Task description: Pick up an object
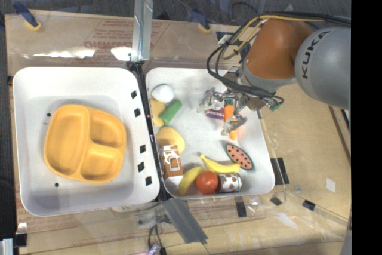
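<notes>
Grey arm (322,63) reaches in, hand (228,109) lowered.

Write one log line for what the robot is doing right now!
phase: reaching | gripper: over right bin, by small orange piece | grasp: unclear | yellow tray: left bin

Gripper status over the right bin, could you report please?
Gripper low over right bin, orange piece at its tips; grasp unclear. Watermelon slice, banana close below.
</notes>
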`<state>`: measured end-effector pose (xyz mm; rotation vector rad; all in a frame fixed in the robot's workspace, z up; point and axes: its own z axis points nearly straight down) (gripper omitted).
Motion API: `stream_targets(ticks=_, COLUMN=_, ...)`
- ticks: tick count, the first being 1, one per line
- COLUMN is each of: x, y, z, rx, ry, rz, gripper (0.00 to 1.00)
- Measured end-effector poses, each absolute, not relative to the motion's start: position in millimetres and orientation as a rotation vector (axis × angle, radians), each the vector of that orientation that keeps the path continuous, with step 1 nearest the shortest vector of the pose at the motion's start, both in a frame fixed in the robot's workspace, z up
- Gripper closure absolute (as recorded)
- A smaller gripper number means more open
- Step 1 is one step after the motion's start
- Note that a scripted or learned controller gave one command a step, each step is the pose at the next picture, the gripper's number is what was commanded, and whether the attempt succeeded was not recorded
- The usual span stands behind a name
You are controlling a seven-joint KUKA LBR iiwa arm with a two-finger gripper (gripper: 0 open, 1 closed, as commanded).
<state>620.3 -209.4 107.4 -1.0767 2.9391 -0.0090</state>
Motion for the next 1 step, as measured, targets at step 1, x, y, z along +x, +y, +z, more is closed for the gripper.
stream_targets(ticks=1, x=611.6, y=-209.8, z=95.4, rx=-1.049, ry=2.956, rz=-0.004, gripper=0.0)
